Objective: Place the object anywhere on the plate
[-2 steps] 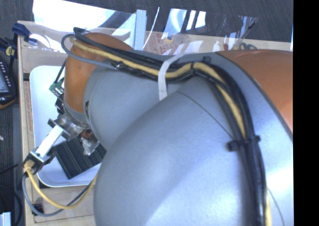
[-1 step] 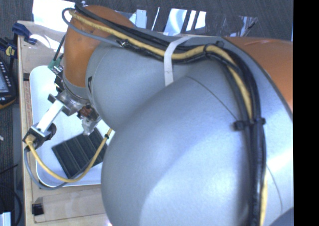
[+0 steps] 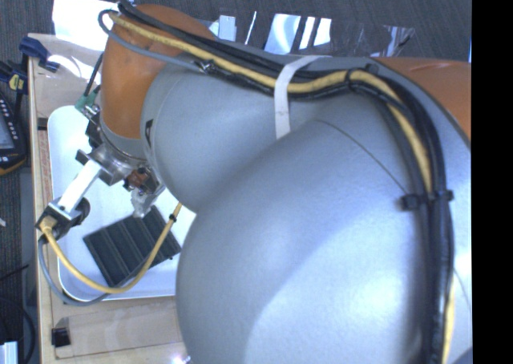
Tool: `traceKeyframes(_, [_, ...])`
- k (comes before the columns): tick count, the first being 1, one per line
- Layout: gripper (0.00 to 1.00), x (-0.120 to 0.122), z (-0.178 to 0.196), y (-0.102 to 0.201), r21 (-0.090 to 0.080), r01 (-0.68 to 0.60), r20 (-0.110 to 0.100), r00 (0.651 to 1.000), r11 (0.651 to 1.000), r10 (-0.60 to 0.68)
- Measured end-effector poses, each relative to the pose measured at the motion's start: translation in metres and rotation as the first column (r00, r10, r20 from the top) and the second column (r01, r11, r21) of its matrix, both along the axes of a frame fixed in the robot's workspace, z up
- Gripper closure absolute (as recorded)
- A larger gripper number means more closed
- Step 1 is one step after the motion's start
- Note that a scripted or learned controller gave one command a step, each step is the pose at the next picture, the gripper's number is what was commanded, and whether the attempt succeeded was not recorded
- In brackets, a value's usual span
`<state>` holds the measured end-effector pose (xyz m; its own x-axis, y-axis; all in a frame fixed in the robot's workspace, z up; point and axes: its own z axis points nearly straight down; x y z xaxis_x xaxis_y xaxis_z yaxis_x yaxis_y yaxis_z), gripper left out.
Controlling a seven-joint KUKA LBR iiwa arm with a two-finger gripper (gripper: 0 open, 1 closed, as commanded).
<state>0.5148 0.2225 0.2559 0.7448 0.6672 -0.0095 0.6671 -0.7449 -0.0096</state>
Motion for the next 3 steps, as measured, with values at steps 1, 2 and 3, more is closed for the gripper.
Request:
traceKeyframes(1, [1.0,-0.039,0.11,-0.013,0.002,-0.122,0.014,0.992,0.993,0.122])
traceKeyframes(2, [1.0,-0.034,0.186,-0.048,0.0,0.106,0.019,0.994,0.994,-0.106])
traceKeyframes(3, [1.0,-0.033,0.197,-0.047,0.0,0.101,0.024,0.995,0.995,-0.101])
